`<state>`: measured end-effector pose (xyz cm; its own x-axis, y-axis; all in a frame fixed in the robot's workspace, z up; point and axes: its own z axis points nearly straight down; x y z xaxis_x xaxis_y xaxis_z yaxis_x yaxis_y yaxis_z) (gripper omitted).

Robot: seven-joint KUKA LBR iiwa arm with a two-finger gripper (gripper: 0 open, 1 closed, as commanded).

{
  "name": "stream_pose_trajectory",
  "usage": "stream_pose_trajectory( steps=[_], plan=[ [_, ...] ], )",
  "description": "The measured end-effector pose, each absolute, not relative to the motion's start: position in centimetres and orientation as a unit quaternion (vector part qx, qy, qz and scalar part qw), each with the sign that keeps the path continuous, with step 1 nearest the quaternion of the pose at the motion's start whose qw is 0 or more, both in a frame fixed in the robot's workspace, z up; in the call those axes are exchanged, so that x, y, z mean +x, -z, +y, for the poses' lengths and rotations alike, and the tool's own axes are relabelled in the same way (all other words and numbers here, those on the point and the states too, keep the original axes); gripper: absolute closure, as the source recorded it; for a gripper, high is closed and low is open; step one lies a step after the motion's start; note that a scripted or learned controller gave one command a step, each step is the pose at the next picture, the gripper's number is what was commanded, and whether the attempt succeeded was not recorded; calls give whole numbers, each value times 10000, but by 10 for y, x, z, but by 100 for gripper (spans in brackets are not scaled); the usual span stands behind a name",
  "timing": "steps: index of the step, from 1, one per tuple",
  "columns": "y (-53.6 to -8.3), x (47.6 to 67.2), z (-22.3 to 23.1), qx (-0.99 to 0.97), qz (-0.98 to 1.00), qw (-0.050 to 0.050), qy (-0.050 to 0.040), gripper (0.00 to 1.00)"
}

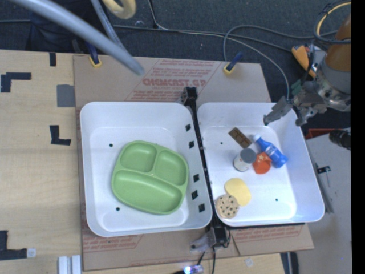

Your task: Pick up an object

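Two shallow white bins sit side by side on the desk, over a brown cardboard sheet with red print.

The left bin fills the middle-left of the frame and holds a green divided plate, lying flat with its three compartments facing up.

The right bin holds a small cluster of objects in its centre. A brown bar-shaped piece lies uppermost, slanted. Just below and right of it lies a blue bottle, also slanted, touching a round orange-red object. A grey-topped can stands just left of the orange-red object, against it. Lower in the frame, apart from that cluster, lies a pale yellow oval piece, and touching its lower left edge is a round chocolate-chip cookie.

The claw is at the upper right of the frame, over the upper right edge of the right bin, well apart from the objects below it. Its two dark fingers are spread apart, with nothing between them. The arm's wrist rises behind it towards the right edge of the frame, with an orange band above.
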<state>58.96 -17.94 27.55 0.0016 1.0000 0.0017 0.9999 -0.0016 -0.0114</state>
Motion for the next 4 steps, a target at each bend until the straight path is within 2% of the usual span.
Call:
stream_pose_trajectory(
  steps=[1,3,4],
  plan=[
    [-282,592,-179,-7066,-7076,3,-6,0],
    [-188,577,-184,-7068,-7074,17,-19,0],
    [-132,573,-186,-7077,-7065,-33,27,0]
  ],
)
